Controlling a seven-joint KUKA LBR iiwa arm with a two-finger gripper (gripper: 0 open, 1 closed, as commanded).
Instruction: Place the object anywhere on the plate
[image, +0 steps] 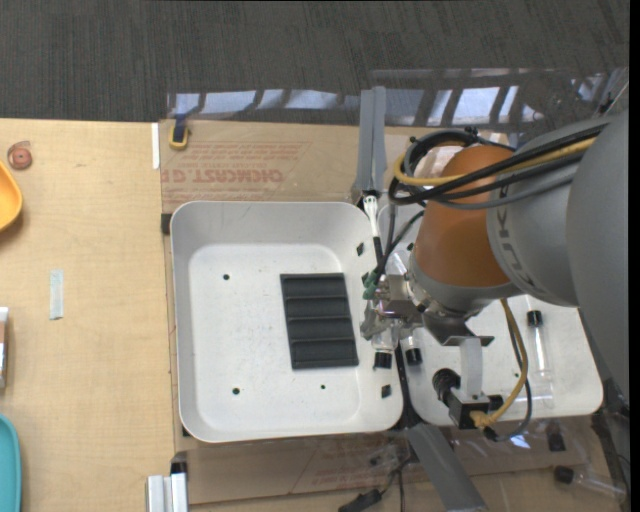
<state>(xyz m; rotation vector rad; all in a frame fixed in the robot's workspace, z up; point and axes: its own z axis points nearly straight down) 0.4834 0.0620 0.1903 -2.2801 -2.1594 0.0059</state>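
Observation:
A black ribbed rectangular plate (318, 320) lies flat in the middle of the left white bin (200, 300). My gripper (388, 322) hangs over the seam between the two bins, just right of the plate's right edge. The orange band (455, 235) and the grey arm above it cover most of the gripper. A small green bit (369, 287) shows at the gripper's left side; I cannot make out what it is or whether anything is held.
The right white bin (560, 385) lies mostly under the arm, with black brackets and yellow cable (515, 385) over its front part. Cardboard (250, 165) lies behind the bins. At far left, a wooden bench (80, 300) carries an orange item (8, 200).

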